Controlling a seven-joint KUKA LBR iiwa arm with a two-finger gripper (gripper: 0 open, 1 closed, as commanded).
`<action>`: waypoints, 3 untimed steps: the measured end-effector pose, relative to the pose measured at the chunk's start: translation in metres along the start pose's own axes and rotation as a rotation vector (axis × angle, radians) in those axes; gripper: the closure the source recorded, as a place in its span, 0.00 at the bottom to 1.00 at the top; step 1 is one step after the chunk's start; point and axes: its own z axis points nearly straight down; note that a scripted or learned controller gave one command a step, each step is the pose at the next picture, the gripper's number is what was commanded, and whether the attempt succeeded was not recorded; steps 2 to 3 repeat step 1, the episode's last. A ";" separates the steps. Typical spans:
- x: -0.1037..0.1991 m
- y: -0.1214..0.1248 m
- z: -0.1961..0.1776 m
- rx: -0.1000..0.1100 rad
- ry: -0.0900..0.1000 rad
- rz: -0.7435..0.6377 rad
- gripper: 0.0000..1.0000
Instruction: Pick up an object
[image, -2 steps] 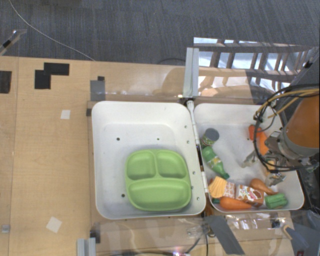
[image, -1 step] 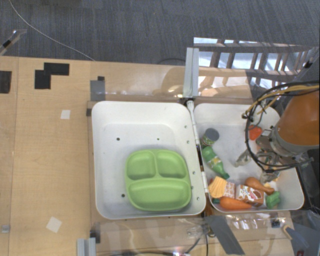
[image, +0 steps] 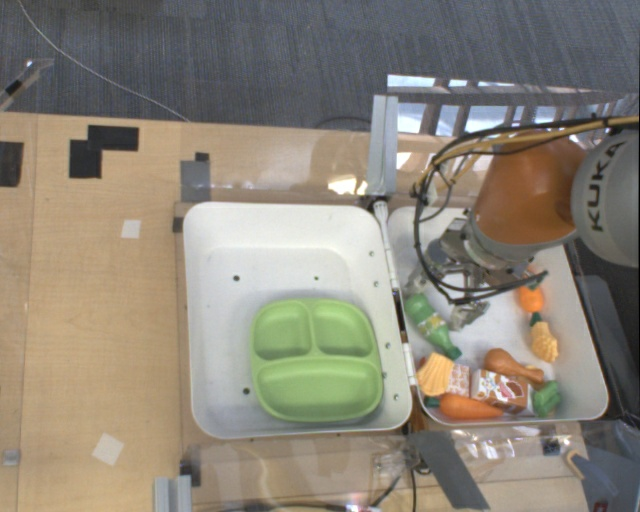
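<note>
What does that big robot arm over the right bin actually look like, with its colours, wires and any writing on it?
The arm is a thick rounded tube, grey with a wide glossy orange band above the wrist. Black letters reading "KU" show on the grey part. Black and yellowish cables loop from it down to the metallic grey claw.

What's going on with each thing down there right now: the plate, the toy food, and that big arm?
Green divided plate: lying flat in the left bin, nothing on it.
Green bottle: lying on its side in the right bin, by the left wall.
Drumstick: lying flat.
Carrot: lying flat near the front wall.
Corn piece: lying beside the right wall.
Pincer: low over the right bin, next to the bottle; nothing seen between its fingers.
</note>
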 end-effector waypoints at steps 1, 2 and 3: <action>0.060 0.038 -0.003 0.006 0.001 -0.126 0.00; 0.060 0.038 -0.003 0.006 0.001 -0.126 0.00; 0.060 0.038 -0.003 0.006 0.001 -0.126 0.00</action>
